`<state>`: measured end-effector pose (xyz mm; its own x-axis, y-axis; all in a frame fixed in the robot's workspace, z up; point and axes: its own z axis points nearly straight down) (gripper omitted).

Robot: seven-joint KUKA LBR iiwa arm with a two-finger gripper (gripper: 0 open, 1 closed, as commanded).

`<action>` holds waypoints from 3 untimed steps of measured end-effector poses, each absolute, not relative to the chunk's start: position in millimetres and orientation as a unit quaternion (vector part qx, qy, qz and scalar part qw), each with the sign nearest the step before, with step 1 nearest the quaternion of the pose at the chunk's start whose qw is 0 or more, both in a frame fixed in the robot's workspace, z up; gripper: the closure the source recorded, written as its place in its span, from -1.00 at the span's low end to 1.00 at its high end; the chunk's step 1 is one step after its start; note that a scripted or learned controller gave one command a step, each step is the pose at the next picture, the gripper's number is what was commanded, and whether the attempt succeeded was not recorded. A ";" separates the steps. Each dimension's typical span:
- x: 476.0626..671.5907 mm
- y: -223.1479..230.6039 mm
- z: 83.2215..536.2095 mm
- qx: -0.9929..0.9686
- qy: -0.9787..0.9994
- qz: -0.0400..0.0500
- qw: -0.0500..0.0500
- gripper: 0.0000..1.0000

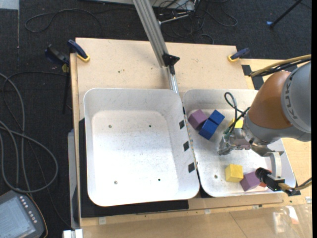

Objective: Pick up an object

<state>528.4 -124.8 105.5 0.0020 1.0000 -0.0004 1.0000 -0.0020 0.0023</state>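
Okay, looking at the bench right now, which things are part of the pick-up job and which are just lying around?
Part of the job:
- gripper
- purple block
- blue block
- yellow block
- second purple block
- right bin

Just lying about:
- left bin
- clamps at the bench's back corners
- cables on the floor

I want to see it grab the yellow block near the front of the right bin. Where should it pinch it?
Probably from straight above, pinching two opposite flat sides of the yellow block. It sits flat with its top face showing. The purple block lies close on its right, so the near and far sides look freer. The tool hangs just beyond it.
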 end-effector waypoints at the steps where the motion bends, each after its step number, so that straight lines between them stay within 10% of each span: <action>1: 527.3 -123.5 148.2 0.706 0.708 0.001 0.003 1.00; 3: 534.2 -114.2 239.8 0.706 0.708 0.002 0.003 1.00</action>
<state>534.2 -114.2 239.8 -0.0034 1.0000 -0.0016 1.0000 0.0034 0.0060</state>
